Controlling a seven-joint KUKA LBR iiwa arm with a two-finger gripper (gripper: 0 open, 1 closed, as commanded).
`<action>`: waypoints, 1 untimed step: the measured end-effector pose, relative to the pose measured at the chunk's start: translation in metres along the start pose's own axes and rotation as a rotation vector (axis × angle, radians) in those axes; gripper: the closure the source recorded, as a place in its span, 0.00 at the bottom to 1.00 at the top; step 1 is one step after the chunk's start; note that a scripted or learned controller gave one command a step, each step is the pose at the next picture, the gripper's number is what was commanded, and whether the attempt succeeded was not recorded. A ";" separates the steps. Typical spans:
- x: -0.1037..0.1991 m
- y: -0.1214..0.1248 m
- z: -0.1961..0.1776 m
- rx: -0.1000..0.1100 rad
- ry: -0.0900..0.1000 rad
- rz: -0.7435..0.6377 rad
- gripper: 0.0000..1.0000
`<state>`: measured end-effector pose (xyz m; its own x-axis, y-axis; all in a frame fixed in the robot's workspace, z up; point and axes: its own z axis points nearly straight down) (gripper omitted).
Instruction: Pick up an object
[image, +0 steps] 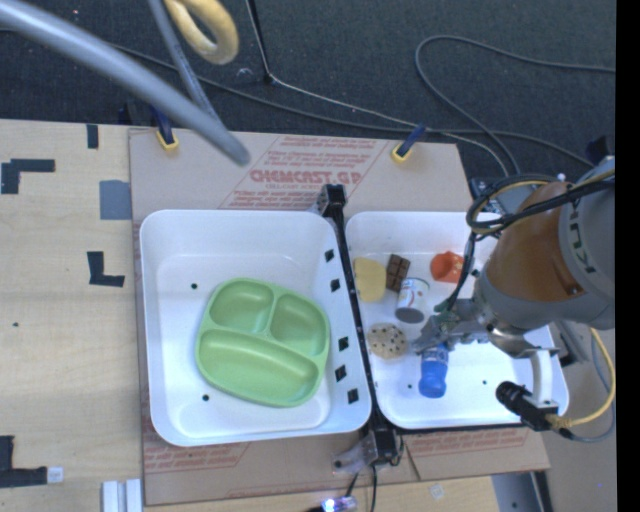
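The blue bottle is lying in the right bin, with the end effector hovering just above its top end; how it is set cannot be told from here. To grip well, it should be descending straight onto the bottle, keeping clear of the cookie and the grey cylinder just beside it.
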<state>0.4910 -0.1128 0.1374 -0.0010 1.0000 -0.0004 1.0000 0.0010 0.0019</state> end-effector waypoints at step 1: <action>-0.001 0.000 -0.063 -0.003 -0.001 0.000 1.00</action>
<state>0.4913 -0.1133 0.2005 -0.0014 1.0000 -0.0011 1.0000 0.0014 0.0045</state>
